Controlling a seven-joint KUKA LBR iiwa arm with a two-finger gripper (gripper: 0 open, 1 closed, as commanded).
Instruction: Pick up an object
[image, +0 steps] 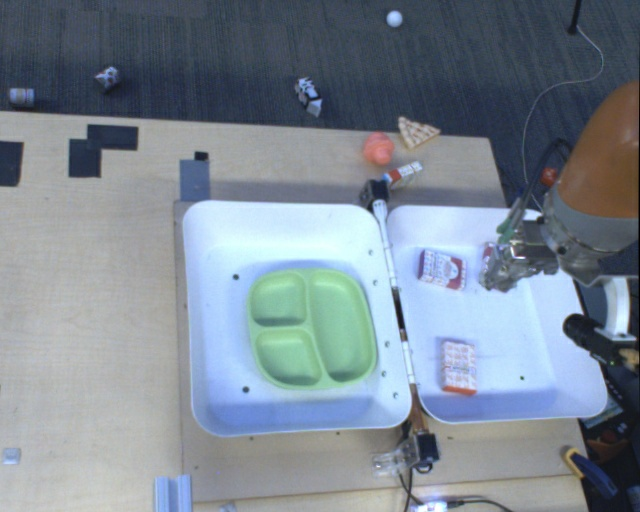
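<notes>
The gripper (503, 266) hangs in the right bin (560, 395), right of centre frame; I cannot tell its state. A green divided plate (311, 327) fills the left bin (210, 300). Two red-and-white packets, print unreadable, lie at the gripper's left (442, 269) and lower down (458, 366).

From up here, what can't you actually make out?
- Gripper: its fingers blur together, so open or shut is unclear.
- The arm: cut off by the right edge.
- Two packets in the right bin: print too small to read.
- Bits on the carpet: too small to name.
</notes>
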